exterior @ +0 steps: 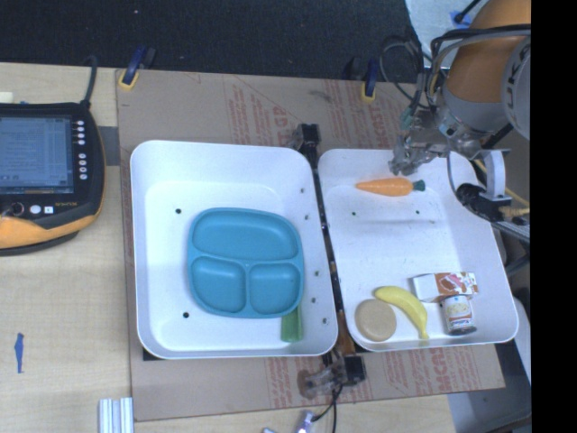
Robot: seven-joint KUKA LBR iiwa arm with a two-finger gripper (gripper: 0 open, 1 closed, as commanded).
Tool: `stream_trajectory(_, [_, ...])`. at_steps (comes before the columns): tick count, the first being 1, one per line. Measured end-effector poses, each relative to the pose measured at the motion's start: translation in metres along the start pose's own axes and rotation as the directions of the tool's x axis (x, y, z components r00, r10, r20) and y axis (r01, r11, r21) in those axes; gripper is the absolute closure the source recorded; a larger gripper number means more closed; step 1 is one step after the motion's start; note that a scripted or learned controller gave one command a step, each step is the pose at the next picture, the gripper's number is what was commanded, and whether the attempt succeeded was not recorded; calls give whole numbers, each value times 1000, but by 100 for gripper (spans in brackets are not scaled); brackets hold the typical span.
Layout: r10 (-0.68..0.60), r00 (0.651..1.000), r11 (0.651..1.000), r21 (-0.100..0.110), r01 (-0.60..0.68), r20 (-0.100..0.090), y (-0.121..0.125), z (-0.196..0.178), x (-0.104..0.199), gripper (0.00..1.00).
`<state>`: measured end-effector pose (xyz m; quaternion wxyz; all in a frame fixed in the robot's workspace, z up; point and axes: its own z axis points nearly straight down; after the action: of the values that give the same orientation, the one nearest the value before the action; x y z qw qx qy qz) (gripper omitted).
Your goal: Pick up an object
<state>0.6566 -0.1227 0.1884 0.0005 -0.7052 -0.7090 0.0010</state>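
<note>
1. The bench was pale wood, with a sheet of brown cardboard clamped on top by blue-and-yellow clips along its far edge.
2. Two shallow white bins sat side by side on the cardboard: the left bin and the right bin.
3. A blue divided plate lay flat in the left bin, with a small green block just beside its near right corner.
4. A carrot lay near the far edge of the right bin, on its side.
5. At the near end of that bin were a round tan cookie, a banana, a small can and a white-and-red packet, close together.
6. The gripper hung just above the carrot's far side; whether its claw was spread or pressed together could not be told.
7. A teach pendant with a lit screen rested on the bench, left of the bins.
8. Dark carpet lay beyond the bench.
</note>
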Motion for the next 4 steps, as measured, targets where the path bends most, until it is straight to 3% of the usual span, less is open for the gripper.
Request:
stream_trajectory(1, [0, 1000, 1000, 1, 0, 0, 0, 0, 0, 0])
stream_trajectory(2, [-1, 1000, 1000, 3, 1, 1, -5, 23, 27, 0])
stream_trajectory(3, [3, 1000, 1000, 0, -3, 0, 0, 16, -23, 0])
stream_trajectory(4, [2, 1000, 1000, 13, -2, -1, -2, 90, 19, 0])
